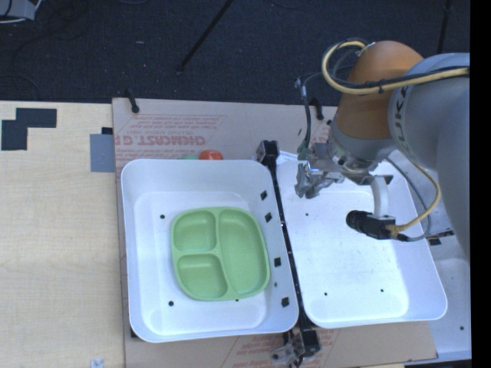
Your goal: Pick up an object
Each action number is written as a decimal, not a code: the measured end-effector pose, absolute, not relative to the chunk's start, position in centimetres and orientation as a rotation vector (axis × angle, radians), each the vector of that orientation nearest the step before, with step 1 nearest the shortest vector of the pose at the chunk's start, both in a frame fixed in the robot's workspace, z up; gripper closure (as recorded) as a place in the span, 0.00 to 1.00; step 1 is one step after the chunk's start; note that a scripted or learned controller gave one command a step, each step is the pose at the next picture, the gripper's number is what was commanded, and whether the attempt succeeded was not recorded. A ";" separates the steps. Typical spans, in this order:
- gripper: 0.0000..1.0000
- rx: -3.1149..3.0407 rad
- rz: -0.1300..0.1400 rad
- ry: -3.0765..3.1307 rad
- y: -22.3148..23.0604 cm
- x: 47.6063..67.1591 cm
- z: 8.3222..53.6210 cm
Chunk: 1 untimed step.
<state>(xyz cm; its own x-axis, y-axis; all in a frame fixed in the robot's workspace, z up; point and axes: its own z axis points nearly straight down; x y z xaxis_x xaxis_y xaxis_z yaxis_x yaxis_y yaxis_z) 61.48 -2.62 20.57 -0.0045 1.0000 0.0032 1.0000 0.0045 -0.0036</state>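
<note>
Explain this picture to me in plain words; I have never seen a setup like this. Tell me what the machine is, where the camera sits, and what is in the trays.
The camera is fixed above a bench, looking down at a slant. The grey machine with the orange band is a robot arm reaching in from the right. Its gripper, a two-finger claw, hangs over the right bin, near that bin's far left corner. The left bin holds a green divided plate with three compartments. Something small and orange sits just beyond the left bin's far edge. Nothing visible sits between the fingers.

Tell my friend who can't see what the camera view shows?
A grey and orange robot arm reaches over the right white bin, its gripper near the bin's back corner. The left white bin holds a green divided plate.
</note>
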 end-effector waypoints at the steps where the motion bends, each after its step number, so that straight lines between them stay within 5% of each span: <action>1: 1.00 -2.213 0.003 -2.222 2.8 61.5 19.9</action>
<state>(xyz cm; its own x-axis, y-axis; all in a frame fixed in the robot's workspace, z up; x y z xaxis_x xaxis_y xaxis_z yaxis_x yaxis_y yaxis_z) 61.50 2.76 19.90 -0.0042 1.0000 0.0029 1.0000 0.0042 -0.0054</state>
